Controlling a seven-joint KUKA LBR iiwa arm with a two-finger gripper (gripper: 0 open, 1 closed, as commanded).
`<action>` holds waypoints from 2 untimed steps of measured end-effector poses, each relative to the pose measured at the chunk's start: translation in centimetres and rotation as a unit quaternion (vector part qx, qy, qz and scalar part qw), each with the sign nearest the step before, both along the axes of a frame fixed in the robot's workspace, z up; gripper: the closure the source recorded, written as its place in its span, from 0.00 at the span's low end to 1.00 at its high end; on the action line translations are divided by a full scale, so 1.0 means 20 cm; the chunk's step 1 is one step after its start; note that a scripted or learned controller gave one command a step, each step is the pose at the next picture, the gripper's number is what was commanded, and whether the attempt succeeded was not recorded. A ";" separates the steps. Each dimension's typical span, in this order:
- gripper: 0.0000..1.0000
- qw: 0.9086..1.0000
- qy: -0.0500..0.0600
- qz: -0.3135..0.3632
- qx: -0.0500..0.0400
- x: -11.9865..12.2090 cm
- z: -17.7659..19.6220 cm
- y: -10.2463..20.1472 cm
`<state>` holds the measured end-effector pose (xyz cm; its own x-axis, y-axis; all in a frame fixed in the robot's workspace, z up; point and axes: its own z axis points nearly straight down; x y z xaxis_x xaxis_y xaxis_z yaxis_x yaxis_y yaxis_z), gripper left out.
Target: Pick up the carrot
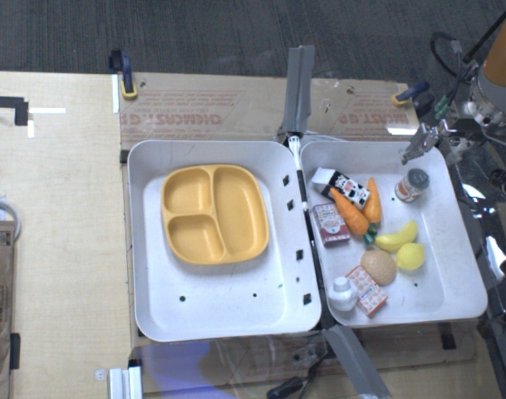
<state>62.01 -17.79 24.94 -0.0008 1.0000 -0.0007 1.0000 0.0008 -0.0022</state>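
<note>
Clearly the carrot (353,209) lies right of centre in the frame, in the right-hand bin (464,260), resting among a black-and-white carton (340,184), a second, slimmer carrot (373,201) and a red snack box (330,224), with its long axis running from upper left to lower right and its green top at the lower end. The gripper (425,140) hangs over that bin's upper right rim near a small can (411,185), so the carrot sits down and to the left of it. Whether the gripper is open or closed cannot be told from this view.
</note>
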 end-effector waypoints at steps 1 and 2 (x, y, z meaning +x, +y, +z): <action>0.00 0.999 0.000 0.036 0.000 -0.08 -0.52 0.25; 0.00 0.997 -0.004 0.074 -0.001 -0.28 -0.77 0.37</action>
